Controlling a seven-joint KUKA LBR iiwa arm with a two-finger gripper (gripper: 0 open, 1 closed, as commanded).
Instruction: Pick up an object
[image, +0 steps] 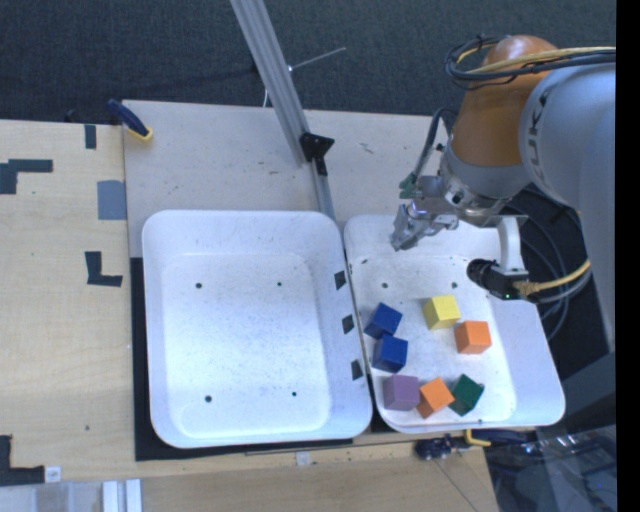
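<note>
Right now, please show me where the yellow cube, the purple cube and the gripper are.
yellow cube (441, 311): camera view, on its top face.
purple cube (402, 391): camera view, on its top face.
gripper (409, 237): camera view, at its fingertips, above the right bin's far edge.

Seven blocks (425, 348) clustered in right bin (530, 395); left bin (165, 250) alongside; gripper (408, 232) above right bin's far edge.

Glossy white plastic bins (240, 235) sit on a matt wooden bench (60, 300) beside a metal pole (280, 75).

Pincer (408, 236) above right bin (530, 385) far edge; seven blocks (442, 311) inside.
</note>
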